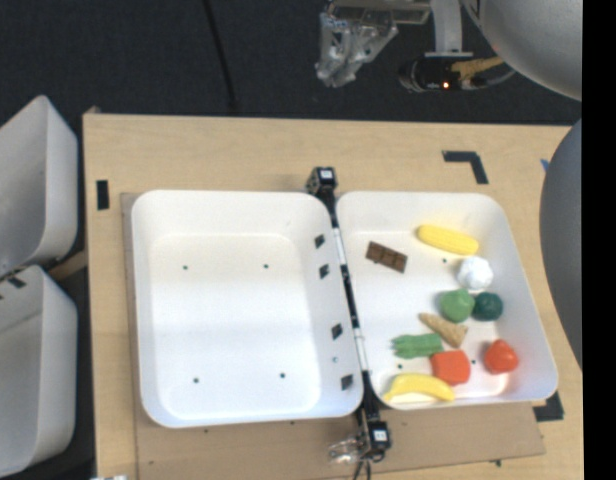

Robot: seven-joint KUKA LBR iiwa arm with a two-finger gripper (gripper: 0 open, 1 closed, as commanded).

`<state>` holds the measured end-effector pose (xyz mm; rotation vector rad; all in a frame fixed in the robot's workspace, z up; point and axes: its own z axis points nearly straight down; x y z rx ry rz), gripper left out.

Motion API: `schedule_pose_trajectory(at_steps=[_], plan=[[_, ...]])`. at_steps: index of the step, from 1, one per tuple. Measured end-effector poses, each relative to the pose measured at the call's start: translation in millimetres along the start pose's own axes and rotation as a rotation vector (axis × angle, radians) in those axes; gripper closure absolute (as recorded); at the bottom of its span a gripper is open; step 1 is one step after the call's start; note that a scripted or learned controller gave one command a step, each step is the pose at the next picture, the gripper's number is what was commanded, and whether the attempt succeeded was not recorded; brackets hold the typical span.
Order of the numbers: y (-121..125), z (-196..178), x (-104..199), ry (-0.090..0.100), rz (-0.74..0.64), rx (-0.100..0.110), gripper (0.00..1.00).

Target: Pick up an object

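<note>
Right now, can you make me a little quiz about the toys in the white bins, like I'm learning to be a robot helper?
1. True or false: the brown chocolate piece lies in the right bin.
2. Which toy sits nearest the bin's top right corner?
A. the orange block
B. the yellow corn
C. the red tomato
3. Fill in: the white ball lies just above the dark green ____.

Key
1. True.
2. B.
3. Ball. The gripper hangs over the dark floor, beyond the bench.
</note>
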<state>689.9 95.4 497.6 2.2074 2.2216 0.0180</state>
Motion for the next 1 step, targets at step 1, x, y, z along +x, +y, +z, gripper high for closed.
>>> schedule_pose_trajectory(at_steps=[1], plan=[[-3.8,-39.7,-22.6,-0.002,0.007,0.009,1.00]])
